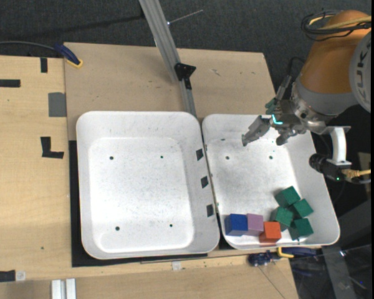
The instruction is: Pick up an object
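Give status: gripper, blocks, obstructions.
Gripper open, holding nothing, above right bin's far end. Blocks clustered at near corner, untouched. Nothing between them.

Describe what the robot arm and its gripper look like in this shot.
The arm is bulky and rounded, with a broad orange band over a grey wrist section and thin dark cables looping above it. Its gripper is a small dark grey metal assembly with two slim fingers and a tiny teal light at its base.
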You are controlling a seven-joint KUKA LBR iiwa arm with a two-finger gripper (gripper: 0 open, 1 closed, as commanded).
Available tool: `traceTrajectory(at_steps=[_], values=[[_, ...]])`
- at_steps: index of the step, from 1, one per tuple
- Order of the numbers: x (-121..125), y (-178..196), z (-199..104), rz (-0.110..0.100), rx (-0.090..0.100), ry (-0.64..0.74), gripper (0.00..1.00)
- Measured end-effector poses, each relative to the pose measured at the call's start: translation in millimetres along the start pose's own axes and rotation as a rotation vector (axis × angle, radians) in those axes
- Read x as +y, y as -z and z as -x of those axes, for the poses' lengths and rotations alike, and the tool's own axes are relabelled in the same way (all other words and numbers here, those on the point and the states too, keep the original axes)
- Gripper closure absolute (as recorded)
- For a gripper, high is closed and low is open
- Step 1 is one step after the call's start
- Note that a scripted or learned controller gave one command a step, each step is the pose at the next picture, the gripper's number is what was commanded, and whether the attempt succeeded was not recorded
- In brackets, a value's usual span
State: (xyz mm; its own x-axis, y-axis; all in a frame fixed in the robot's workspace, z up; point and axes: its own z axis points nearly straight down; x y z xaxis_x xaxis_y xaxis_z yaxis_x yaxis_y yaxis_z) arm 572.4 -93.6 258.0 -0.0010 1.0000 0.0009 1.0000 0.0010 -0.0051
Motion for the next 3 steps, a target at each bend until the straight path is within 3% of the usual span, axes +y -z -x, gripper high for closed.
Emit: traceTrajectory(at_steps=[1, 3], values=[[1, 2, 0, 0.004, -0.001, 0.001, 0.00], [2, -87, -1, -0.001, -0.001, 0.000, 0.00]])
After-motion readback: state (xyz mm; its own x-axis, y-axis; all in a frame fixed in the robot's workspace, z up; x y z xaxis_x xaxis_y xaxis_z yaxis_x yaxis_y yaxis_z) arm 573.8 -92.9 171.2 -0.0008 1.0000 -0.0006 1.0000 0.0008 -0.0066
